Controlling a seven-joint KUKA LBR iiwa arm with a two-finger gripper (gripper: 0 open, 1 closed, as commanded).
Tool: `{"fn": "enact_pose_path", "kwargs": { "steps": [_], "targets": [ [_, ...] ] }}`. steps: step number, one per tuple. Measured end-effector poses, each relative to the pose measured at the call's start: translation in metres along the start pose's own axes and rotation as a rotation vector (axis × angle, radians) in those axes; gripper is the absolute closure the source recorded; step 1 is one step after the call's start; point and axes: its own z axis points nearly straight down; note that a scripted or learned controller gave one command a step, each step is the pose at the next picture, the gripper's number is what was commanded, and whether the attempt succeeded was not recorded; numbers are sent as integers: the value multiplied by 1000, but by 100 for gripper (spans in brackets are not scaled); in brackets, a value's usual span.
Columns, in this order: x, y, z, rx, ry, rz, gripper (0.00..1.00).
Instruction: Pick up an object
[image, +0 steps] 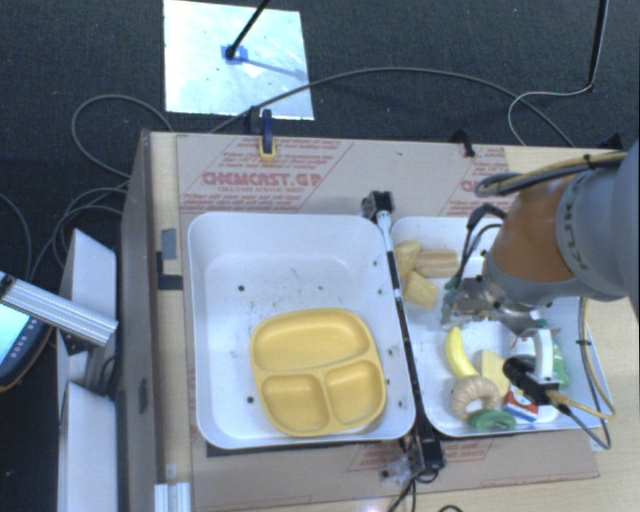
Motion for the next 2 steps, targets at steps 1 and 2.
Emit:
{"fn": "enact_pose_path", "kwargs": {
  "steps": [1, 2],
  "targets": [
    [0, 0, 0, 0, 0, -1, 0],
    [-1, -40, 11, 2, 0, 0, 0]
  ]
}}
